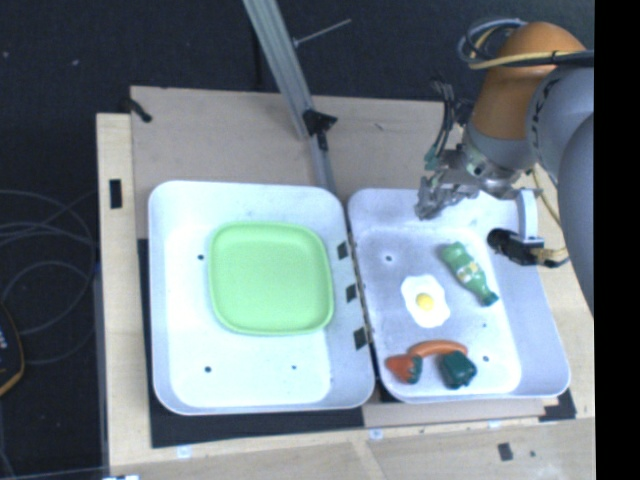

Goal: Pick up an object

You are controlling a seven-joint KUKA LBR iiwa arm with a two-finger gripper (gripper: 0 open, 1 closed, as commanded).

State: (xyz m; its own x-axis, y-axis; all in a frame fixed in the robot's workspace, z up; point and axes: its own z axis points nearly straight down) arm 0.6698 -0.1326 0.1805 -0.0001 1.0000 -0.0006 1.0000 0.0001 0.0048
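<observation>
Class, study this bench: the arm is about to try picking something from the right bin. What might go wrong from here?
1. The claw hangs over the bin's far edge, apart from every item, so closing there would likely catch nothing.
2. The sausage lies close to the red piece and dark green piece; a grab there may nudge or catch a neighbour.
3. The fried egg looks flat, so the claw may slide over it.

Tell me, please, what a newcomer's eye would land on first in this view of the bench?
Probably the light green plate, which lies flat in the middle of the left bin and takes up much of its floor. Next would be the toy food in the right bin: a fried egg near its centre, a green bottle just up and right of it, and a sausage near the front wall. The claw hangs over that bin's far edge.
</observation>
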